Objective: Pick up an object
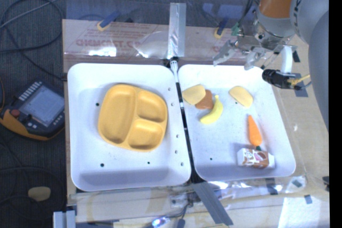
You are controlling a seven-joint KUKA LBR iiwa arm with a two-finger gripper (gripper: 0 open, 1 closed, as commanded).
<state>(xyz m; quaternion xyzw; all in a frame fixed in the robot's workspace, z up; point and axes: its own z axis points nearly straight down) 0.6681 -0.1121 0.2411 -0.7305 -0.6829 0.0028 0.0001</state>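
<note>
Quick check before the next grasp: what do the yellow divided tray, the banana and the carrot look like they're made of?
Yellow divided tray: looks like moulded plastic, smooth and semi-matte, with soft rounded compartment ridges. Banana: probably a plastic toy, given its even yellow colour and no spots. Carrot: likely plastic too, uniform orange with a faint sheen. I can't rule out rubber or foam for either from this view.

Yellow tray — glossy plastic; bins — smooth white.

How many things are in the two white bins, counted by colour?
Yellow: 3, the divided tray, banana and pale oval piece
Orange: 1, the carrot
Tan and brown: 1, the bread-like piece
White with print: 1, the small packet
Total: 6
</note>
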